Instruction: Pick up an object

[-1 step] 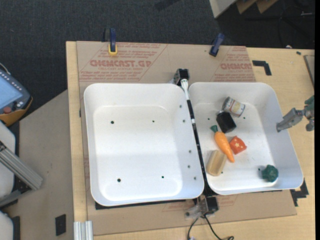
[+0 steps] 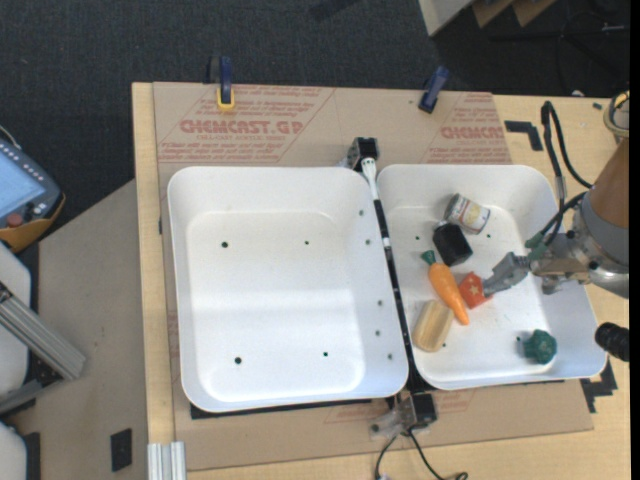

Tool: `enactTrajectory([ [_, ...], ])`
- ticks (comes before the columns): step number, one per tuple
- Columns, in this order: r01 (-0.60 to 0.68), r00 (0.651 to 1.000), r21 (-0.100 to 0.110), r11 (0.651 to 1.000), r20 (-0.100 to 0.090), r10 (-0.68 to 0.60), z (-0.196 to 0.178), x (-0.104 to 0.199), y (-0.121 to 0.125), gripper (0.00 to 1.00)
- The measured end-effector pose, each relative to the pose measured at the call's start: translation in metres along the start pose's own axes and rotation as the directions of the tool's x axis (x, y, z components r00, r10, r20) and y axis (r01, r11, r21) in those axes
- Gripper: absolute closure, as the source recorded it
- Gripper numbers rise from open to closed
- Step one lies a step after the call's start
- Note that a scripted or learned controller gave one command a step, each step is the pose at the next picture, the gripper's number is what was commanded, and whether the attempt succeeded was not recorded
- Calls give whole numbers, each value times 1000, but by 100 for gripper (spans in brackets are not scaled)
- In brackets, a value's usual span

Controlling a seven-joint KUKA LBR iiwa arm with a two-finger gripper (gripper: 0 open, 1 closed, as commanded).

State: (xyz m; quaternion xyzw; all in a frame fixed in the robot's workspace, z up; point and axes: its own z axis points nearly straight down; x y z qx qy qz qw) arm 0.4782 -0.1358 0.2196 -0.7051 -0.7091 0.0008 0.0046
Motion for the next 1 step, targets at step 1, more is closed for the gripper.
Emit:
enactTrajectory([
  [1,-1,1000,1,1000,1,1,104,41,24,0],
])
